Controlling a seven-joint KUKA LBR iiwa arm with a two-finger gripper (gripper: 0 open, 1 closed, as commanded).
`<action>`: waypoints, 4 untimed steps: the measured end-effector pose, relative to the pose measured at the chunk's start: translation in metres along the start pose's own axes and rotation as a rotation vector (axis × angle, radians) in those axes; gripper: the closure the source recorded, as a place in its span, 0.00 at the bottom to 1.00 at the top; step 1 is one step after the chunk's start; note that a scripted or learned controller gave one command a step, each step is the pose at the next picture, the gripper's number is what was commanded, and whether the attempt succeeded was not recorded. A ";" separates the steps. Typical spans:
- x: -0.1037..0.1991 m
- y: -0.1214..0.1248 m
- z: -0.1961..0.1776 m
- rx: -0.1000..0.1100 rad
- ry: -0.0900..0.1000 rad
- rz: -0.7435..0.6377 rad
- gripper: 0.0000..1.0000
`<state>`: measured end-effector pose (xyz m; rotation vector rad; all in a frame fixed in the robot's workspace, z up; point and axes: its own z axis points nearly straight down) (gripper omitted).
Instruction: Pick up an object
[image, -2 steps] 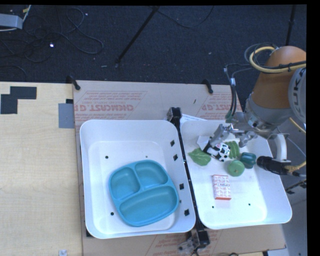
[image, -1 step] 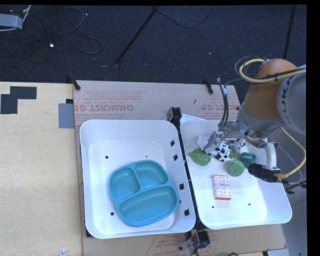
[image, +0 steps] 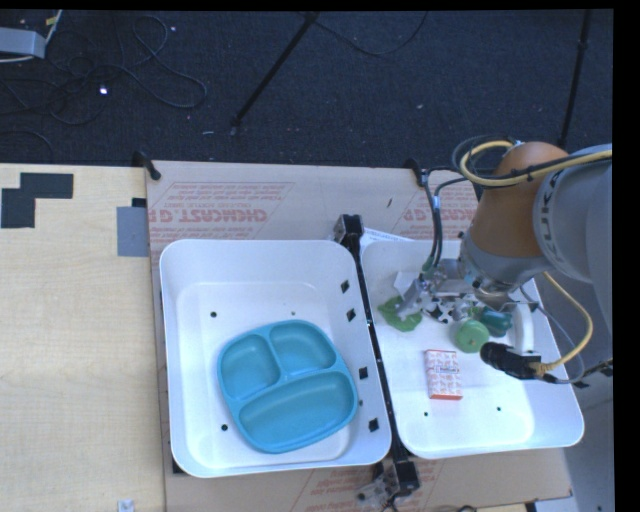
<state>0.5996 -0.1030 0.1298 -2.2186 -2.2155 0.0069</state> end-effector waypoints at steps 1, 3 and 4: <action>-0.001 0.000 -0.012 -0.002 0.000 0.004 1.00; -0.012 -0.015 -0.121 -0.010 -0.002 0.005 1.00; -0.013 -0.015 -0.140 -0.007 -0.001 0.002 1.00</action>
